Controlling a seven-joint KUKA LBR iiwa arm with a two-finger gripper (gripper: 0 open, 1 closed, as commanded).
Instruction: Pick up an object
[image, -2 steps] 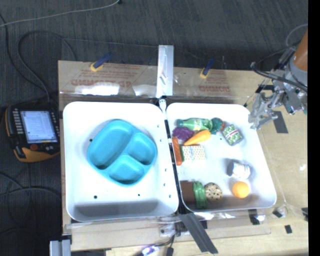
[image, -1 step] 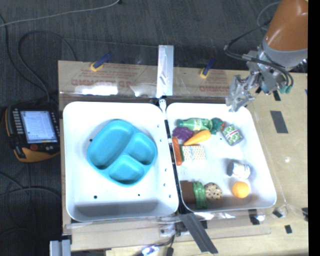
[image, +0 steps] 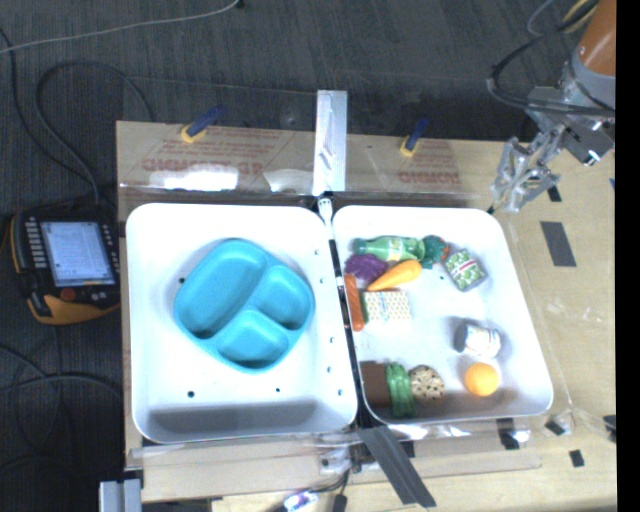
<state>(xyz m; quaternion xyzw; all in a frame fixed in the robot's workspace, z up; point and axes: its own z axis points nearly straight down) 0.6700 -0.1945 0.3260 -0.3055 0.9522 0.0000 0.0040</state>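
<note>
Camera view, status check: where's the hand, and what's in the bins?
Hand above the right bin's far corner, nothing between fingers. Carrot, orange among toys there. Blue tray in left bin.

We log a blue plastic divided tray (image: 245, 303) in the left white bin (image: 150, 300), assorted toy foods in the right white bin (image: 520, 320), the two-finger gripper (image: 522, 178) beyond its corner.

Two bins sit side by side on the bench (image: 580, 300). The left bin (image: 160, 400) holds a divided tray (image: 245, 303) at its middle. The right bin (image: 520, 330) holds toy food: a bottle (image: 388, 247) along its upper edge, a carrot (image: 395, 275) just below it, a cracker block (image: 388, 306) below that, and a can (image: 464, 268) to the upper right. An orange (image: 482, 379) lies lower right, with a cookie (image: 426, 382) to its left (near the lower wall). The gripper (image: 525, 175) hangs outside the bins, above the right bin's upper right corner. A teach pendant (image: 65, 262) lies at the far left of the frame.
</note>
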